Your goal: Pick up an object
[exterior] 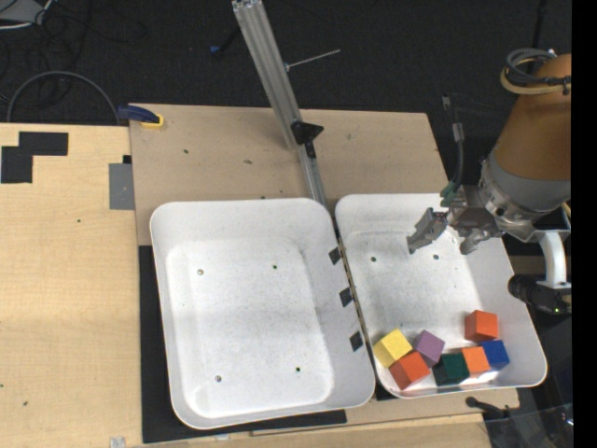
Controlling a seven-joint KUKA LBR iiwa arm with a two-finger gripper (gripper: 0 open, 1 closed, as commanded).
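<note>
In the camera view, your gripper [446, 234] hovers over the upper part of the right bin [392, 215], well apart from every block. You cannot tell whether the jaws stand open or closed; nothing shows between them. The step in hand looks like the approach, with no pick made yet.

The blocks crowd the bin's lower corner, toward five o'clock from the gripper: a yellow block [394, 345], a purple block [429, 345], two orange blocks [409, 370], a green block [451, 369] and a blue block [495, 353]. A red block [481, 325] sits a little apart at the cluster's one o'clock and looks the easiest target.

Your next move calls for travel toward five o'clock, then a descent. Mind the bin's near rim beside the cluster. The left bin [187, 215] offers open room at nine o'clock.
</note>
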